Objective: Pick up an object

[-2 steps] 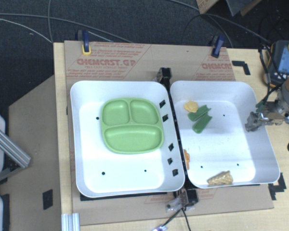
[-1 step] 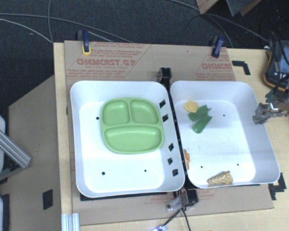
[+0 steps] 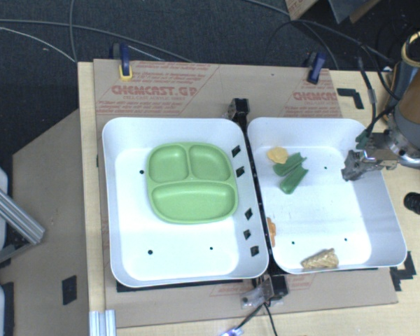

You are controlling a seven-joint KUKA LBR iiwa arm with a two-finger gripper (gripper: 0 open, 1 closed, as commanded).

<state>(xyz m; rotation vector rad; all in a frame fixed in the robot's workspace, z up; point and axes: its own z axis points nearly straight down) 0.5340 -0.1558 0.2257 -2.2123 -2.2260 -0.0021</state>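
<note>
**Gripper over right bin's far edge, nothing between its fingers**

The gripper hangs above the right edge of the right bin, and how far its fingers stand apart cannot be told; nothing shows between them. Well to its left lie a green pepper and, touching it, a yellow piece. A tan lump sits near the bin's front rim. The left bin holds a green divided plate.

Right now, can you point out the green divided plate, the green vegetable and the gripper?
Green divided plate [image 3: 192, 203]: camera view, large lower compartment.
Green vegetable [image 3: 292, 173]: camera view, middle of it.
Gripper [image 3: 353, 170]: camera view, its tip.
</note>
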